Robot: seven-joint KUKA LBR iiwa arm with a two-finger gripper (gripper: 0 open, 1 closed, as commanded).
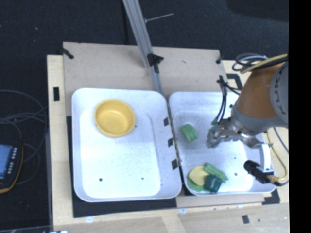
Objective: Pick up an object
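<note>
Although the arm reaches in from the right with its grey body and orange band, its gripper hangs over the right bin, and whether the jaws stand apart or together cannot be told from this slanted view; nothing is seen between them.

Beneath and around the jaws lies the right bin, a shallow white tray with rounded corners and a faintly speckled floor, its low walls probably there to keep loose pieces from straying. Well off to the jaws' left sits the left bin, of the same make, bearing a yellow bowl, round and smooth, seemingly plastic.

Below the jaws, near the bin's front wall, huddle a flat yellow piece, a green stick-like piece and a dark teal block, touching one another. Just left of the jaws rests a small green lump, soft-edged and matte, the likeliest thing to pick, being nearest and alone.
</note>
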